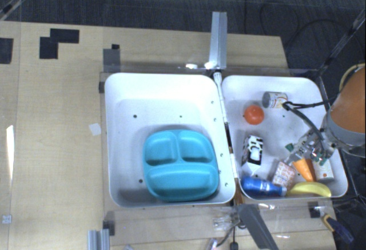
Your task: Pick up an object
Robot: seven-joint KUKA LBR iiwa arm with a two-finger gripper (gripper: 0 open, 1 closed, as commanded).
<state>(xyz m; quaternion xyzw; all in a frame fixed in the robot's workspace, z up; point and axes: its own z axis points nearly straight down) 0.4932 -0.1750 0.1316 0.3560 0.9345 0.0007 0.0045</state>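
Camera view places the gripper (307,150) low inside the right bin (297,86), just above an orange carrot-shaped object (305,169). Finger spacing and any grasp cannot be determined at this resolution. Relative to that carrot, a yellow banana (310,189) lies just below, a blue bottle (262,187) lower left, and an orange ball (254,114) well up-left. A blue divided tray (180,165) occupies the left bin (123,129).

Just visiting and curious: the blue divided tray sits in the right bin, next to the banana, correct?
Not quite. The camera view shows the blue tray in the left bin, alone. The banana lies in the right bin.
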